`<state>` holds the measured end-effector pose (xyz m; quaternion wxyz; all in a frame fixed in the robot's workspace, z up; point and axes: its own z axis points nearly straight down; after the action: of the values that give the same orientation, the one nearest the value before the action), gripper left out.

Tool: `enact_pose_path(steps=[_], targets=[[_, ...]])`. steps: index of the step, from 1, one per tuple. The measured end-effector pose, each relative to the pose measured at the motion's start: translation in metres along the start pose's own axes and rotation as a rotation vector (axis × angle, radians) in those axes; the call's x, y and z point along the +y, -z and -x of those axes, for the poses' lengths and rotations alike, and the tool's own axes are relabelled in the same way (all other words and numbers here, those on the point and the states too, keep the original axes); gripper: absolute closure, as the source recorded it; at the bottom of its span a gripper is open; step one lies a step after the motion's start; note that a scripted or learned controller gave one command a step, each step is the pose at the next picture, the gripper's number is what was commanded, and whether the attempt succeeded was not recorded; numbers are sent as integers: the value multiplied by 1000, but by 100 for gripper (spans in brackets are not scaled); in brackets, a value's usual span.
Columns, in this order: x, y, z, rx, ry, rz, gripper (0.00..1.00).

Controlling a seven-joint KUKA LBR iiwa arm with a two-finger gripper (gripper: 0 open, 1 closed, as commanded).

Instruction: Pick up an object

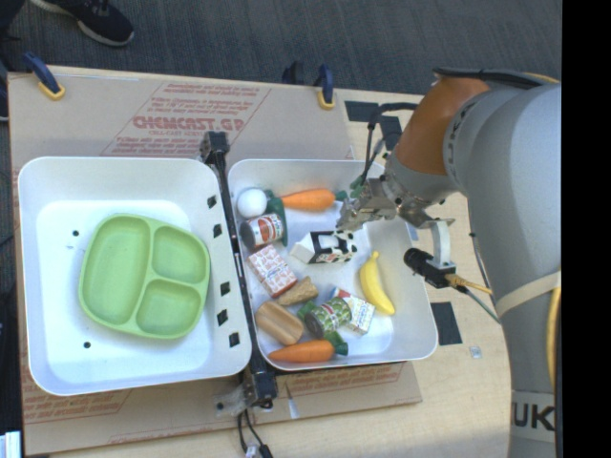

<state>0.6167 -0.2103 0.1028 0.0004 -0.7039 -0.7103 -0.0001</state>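
**Arm poised over the toy-filled bin**

The grey arm (496, 160) reaches in over the right bin (415, 327), the landmark here; the left bin (38, 284) beside it carries a green divided plate (143, 275). The jaws (355, 213) hang at the right bin's upper right, just above a black-and-white cow toy (329, 246); whether they are open or closed, I cannot tell. The likeliest pick, to my eye, is that cow, near the bin's middle, with a banana (376, 286) just right of it and a carrot (307, 199) above. A clean grab wants a straight descent, centred on the cow, clear of the banana
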Motion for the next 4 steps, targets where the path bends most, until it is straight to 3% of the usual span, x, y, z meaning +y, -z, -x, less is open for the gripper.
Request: enact_pose_path(steps=[1, 2, 3, 4], targets=[[0, 0, 0, 0, 0, 0, 0], [1, 10, 0, 0, 3, 1, 100], [0, 10, 0, 0, 3, 0, 0], [-63, -11, 0, 0, -2, -4, 0]])
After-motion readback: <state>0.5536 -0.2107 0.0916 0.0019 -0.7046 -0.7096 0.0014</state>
